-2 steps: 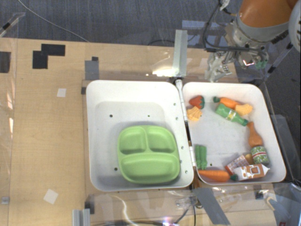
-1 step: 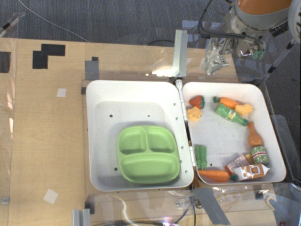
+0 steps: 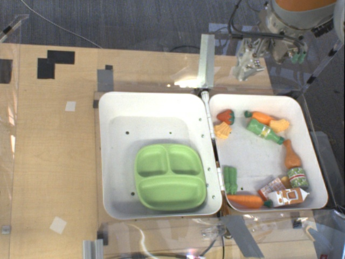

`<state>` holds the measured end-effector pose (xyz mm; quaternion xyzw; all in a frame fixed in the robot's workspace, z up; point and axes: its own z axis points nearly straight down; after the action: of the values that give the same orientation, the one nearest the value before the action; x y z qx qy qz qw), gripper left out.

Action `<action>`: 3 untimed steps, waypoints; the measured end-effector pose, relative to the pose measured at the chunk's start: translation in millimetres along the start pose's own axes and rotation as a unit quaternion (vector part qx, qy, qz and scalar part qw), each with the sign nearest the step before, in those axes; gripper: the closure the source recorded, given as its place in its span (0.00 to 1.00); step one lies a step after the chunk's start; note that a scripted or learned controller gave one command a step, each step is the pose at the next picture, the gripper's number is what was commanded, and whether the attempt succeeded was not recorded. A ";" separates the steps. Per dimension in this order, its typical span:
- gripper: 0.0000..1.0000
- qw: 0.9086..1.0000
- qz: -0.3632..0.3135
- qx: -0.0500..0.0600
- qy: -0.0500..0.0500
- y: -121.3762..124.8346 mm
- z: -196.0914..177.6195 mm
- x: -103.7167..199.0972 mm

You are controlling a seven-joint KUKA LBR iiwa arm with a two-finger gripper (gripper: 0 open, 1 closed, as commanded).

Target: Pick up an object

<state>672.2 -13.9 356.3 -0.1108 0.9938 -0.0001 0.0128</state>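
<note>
My gripper (image 3: 249, 63) hangs above the bench behind the right bin (image 3: 259, 161), beyond its far rim, with nothing between its fingers. The fingers stand slightly apart. In the right bin lie a strawberry (image 3: 226, 116), a yellow piece (image 3: 222, 130), a green bottle (image 3: 264, 131), an orange carrot (image 3: 262, 117) with a yellow piece (image 3: 280, 125) beside it, a brown bottle (image 3: 291, 156), a green can (image 3: 297, 177), a carton (image 3: 284, 197), a green vegetable (image 3: 230, 178) and a second carrot (image 3: 246, 200).
The left bin (image 3: 153, 117) holds a green divided plate (image 3: 170, 176) in its near half. A metal post (image 3: 206, 61) stands upright behind the seam between the bins. Cables hang near the arm at the top right.
</note>
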 end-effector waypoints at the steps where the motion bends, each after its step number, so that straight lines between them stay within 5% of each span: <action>1: 1.00 1.000 -0.001 0.001 -0.006 0.6 -14.0 -2.3; 2: 1.00 0.998 -0.069 -0.002 0.009 -20.9 51.3 29.9; 3: 1.00 0.999 0.033 -0.001 0.005 1.0 -4.0 1.6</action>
<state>670.3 -13.3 360.3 -0.0776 0.9970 0.0005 0.0073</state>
